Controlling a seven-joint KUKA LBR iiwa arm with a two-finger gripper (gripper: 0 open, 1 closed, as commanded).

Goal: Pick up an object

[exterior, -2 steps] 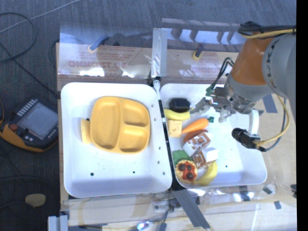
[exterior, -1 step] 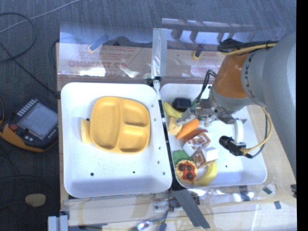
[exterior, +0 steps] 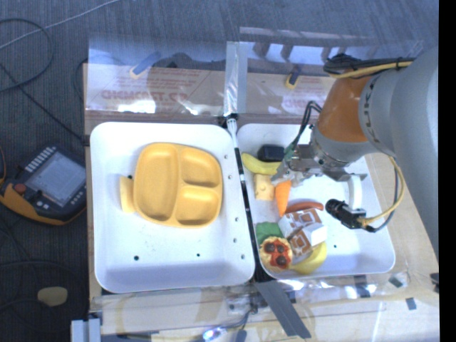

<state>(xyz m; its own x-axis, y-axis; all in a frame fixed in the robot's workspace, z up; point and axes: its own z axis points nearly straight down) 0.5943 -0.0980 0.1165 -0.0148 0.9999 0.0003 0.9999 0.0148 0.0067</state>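
Observation:
My gripper (exterior: 298, 171) hangs low over the upper left part of the right bin (exterior: 370, 258). Just below it lies an orange toy carrot (exterior: 282, 195), its top end right at the gripper. Beside the carrot are a pale yellow cheese block (exterior: 263, 188), a yellow banana (exterior: 258, 164) and a small black object (exterior: 270, 152). Lower down sit a red sausage (exterior: 305, 206), a white and brown carton (exterior: 303, 232), a green piece (exterior: 268, 230), a round pizza toy (exterior: 276, 251) and a second banana (exterior: 313, 259). Nothing is visibly lifted.
The left bin (exterior: 121, 258) holds a yellow compartment tray (exterior: 177, 184). The grey arm with its orange band (exterior: 345, 116) covers the upper right of the right bin. A black cable plug (exterior: 344, 214) hangs by the wrist. A handheld pendant (exterior: 46, 184) lies left of the bench.

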